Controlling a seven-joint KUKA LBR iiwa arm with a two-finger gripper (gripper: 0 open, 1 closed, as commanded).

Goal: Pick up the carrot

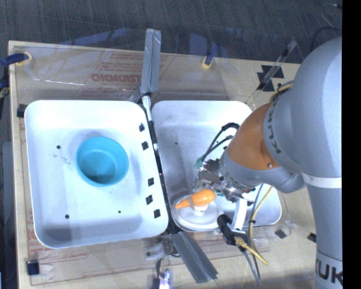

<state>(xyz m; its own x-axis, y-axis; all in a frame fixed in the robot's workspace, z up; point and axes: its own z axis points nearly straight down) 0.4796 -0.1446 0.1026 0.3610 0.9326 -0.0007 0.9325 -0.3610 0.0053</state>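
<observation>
Here the gripper is hanging low over the near part of the right bin, right above the carrot; whether it is gripping anything cannot be told, since the wrist and its cables are covering its tip. The carrot is lying on a white plate at the near edge of that bin. It is looking bright orange, short and stubby, with a pale patch at its middle. Its right end is running under the gripper's metal parts and is hard to make out, and the plate's right side is being hidden by the same hardware. The carrot's long axis is running roughly left to right across the view, tilting slightly so the left tip is sitting a little nearer the camera. In the left bin, well apart, a blue bowl is sitting upright.
</observation>
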